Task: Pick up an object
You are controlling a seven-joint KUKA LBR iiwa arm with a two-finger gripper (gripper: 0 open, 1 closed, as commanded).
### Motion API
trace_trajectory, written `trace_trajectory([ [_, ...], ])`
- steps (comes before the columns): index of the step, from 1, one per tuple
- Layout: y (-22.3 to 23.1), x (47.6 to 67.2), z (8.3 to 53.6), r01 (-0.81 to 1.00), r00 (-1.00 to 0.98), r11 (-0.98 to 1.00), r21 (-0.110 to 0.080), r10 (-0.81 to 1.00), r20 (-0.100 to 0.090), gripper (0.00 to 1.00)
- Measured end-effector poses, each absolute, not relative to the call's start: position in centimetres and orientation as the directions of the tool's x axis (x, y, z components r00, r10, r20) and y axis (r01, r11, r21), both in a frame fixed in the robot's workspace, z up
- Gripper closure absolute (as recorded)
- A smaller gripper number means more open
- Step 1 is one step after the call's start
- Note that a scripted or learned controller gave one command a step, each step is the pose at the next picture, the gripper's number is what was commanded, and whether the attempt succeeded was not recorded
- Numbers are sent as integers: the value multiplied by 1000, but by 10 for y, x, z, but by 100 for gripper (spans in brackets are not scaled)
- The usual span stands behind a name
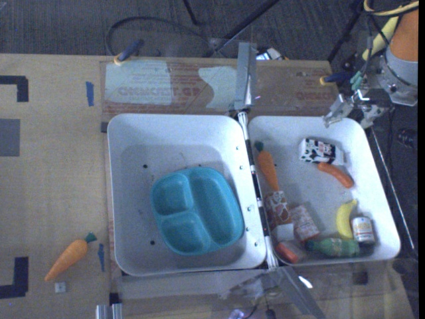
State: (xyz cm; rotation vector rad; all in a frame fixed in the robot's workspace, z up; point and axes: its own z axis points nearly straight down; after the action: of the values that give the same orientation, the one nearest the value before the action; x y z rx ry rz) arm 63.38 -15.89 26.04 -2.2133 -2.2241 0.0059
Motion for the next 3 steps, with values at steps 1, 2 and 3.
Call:
trace_trajectory([
  [1, -155, 667, 143, 996, -86, 86, -5, 996, 1, 0],
  [2, -181, 647, 96, 991, -134, 134, 6, 991, -1, 0],
  [3, -213, 666, 101, 922, -386, 386, -12, 922, 21, 0],
])
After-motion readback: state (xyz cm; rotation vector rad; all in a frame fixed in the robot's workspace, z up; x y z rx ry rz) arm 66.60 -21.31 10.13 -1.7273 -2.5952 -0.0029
